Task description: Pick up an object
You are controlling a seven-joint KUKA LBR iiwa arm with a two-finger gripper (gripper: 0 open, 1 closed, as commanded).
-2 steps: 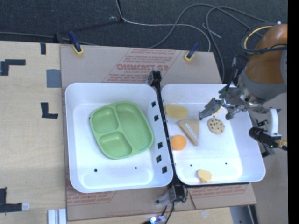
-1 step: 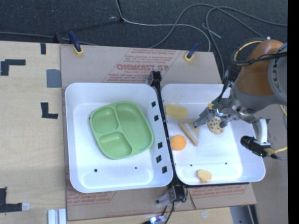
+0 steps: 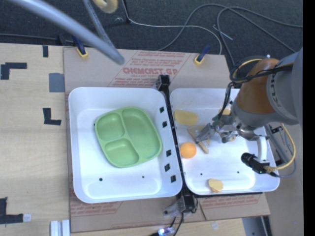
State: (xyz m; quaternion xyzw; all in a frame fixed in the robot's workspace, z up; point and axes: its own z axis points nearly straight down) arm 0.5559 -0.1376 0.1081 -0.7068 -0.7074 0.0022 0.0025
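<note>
The two-finger metal claw (image 3: 204, 135) hangs low over the right shallow white plastic bin (image 3: 236, 180), reaching in from the right on the grey arm with its orange band (image 3: 253, 90). Its fingers look parted and slanted toward the bin floor, with nothing between them that can be made out, though a small tan piece just under the tips blurs into them.

Just beside the claw, down and to its left, sits the small round orange ball (image 3: 187, 150), close to the divider between the bins. It looks light, smooth and firm, so it would likely roll or squirt out unless pinched across its widest middle.

Above the fingertips lies the pale yellow flat rounded piece (image 3: 185, 117), near but apart. A small yellow lump (image 3: 215, 185) rests by the front wall, well apart.

In the left white bin (image 3: 81, 176) lies a green three-compartment plastic tray (image 3: 128, 136).
</note>
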